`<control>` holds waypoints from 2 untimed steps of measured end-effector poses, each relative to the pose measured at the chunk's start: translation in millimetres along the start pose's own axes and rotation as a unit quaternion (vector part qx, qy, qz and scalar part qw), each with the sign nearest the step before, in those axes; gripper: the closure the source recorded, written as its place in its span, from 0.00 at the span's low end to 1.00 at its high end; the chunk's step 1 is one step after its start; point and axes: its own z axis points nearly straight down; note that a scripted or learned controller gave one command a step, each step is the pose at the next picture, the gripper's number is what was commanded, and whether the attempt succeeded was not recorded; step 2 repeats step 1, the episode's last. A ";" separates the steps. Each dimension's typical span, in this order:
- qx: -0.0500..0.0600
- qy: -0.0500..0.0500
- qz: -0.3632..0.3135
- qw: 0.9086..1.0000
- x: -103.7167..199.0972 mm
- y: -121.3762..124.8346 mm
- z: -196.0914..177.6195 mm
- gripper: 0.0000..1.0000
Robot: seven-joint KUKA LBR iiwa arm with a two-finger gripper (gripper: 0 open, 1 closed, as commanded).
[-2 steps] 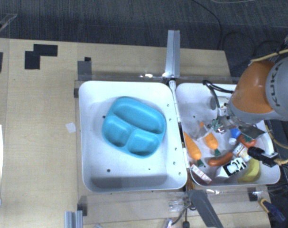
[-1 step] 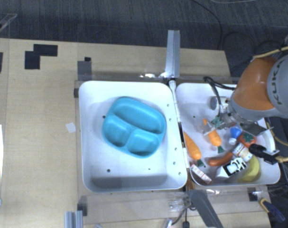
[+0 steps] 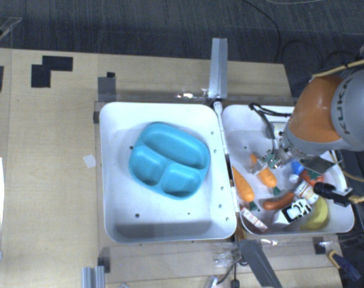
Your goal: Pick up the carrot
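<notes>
Carrot [image 3: 244,185] lies in right bin [image 3: 241,122], close to bin's left wall, nearer front edge. Long axis runs roughly front-to-back, slightly tilted; narrow end points toward rear-left. Gripper [image 3: 273,159] hovers over bin centre, right of carrot, apart from it. Finger state: cannot tell. Left bin [image 3: 116,221] holds blue divided tray [image 3: 168,159].

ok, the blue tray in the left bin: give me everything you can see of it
The blue tray is a rounded, glossy, plastic-looking dish in light blue with three compartments: one long one along its far side and two smaller ones nearer the camera. It lies flat, turned at an angle, near the middle of the left bin. All three compartments look empty.
</notes>
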 end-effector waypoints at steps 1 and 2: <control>0.002 0.002 0.142 0.990 94.9 10.8 -96.7 1.00; 0.002 0.002 0.142 0.990 94.9 10.8 -96.7 1.00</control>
